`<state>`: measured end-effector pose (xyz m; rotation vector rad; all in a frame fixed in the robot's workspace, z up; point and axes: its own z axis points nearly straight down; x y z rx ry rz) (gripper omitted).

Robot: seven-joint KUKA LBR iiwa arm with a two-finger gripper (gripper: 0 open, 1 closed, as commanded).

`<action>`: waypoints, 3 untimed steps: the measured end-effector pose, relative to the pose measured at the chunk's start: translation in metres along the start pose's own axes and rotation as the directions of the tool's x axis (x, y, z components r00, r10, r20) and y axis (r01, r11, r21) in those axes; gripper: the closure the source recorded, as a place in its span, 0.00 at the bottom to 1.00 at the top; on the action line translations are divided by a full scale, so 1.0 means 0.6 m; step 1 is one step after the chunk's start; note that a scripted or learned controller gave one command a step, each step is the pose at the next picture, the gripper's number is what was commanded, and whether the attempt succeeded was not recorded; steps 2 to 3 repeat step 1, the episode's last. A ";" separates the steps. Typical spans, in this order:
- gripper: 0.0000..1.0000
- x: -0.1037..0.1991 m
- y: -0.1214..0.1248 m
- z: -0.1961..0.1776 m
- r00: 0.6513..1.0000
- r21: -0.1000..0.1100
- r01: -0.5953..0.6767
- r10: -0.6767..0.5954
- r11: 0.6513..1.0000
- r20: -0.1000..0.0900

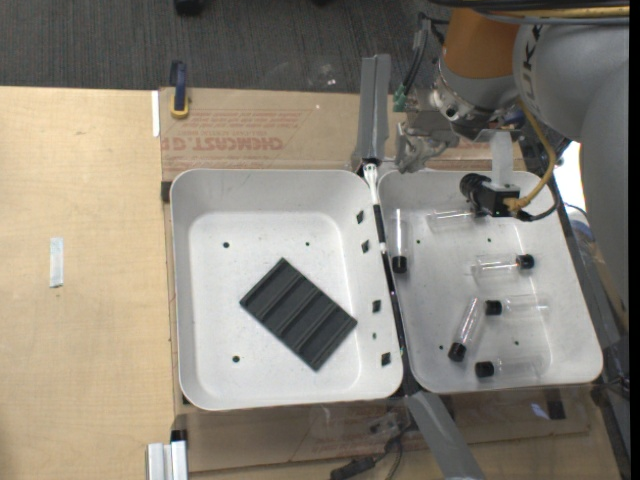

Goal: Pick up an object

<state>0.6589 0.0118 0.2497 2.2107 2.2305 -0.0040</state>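
My gripper (413,155) hangs over the far left corner of the right bin (570,298), just above its back rim. Nothing shows in its grasp. Several clear plastic tubes with black caps lie in that bin: one along the left wall (397,243), one near the middle right (500,265), and one slanted toward the front (465,328). A loose black cap (492,307) and another capped tube (505,368) lie near the front. A dark grey ribbed slab (298,313) lies diagonally in the left bin (200,268).
A divider ridge (385,268) with small black clips separates the two bins. Cardboard (260,133) lies behind the left bin. A wooden benchtop (80,268) spreads out to the left, with a small white strip (56,263) on it.
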 end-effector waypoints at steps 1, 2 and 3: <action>1.00 0.003 0.000 0.010 1.000 0.001 0.014 -0.014 1.000 0.000; 1.00 0.003 0.000 0.010 1.000 0.001 0.014 -0.014 1.000 0.000; 1.00 0.003 0.000 0.010 1.000 0.001 0.014 -0.014 1.000 0.000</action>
